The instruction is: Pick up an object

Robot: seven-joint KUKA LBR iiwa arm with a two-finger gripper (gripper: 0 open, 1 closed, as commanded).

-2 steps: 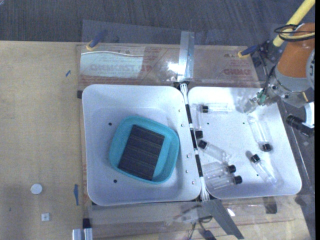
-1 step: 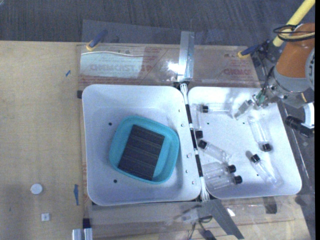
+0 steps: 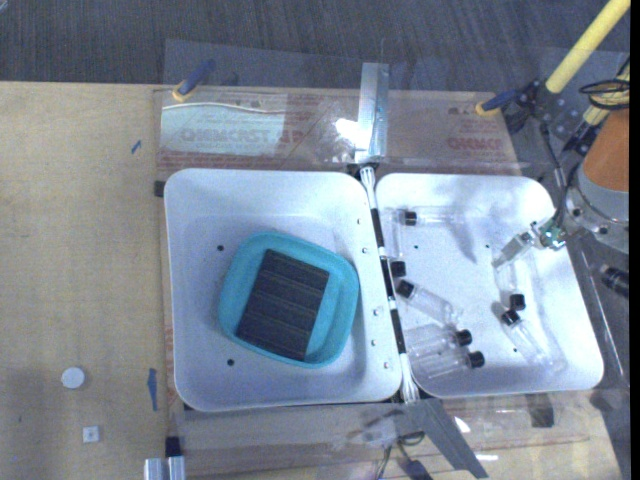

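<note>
Clear plastic vials [image 3: 445, 340] lie scattered in the right bin [image 3: 580, 368]; we cannot tell the jaws' state on the gripper [image 3: 520, 245], so we should centre over one vial before closing.

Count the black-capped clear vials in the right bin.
5, possibly more hidden: one vial at the top left, one mid-left, two at bottom centre, one lower right.

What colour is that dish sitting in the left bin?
The dish is light blue, with a dark grey ribbed block lying in it, seen in the camera view.
</note>
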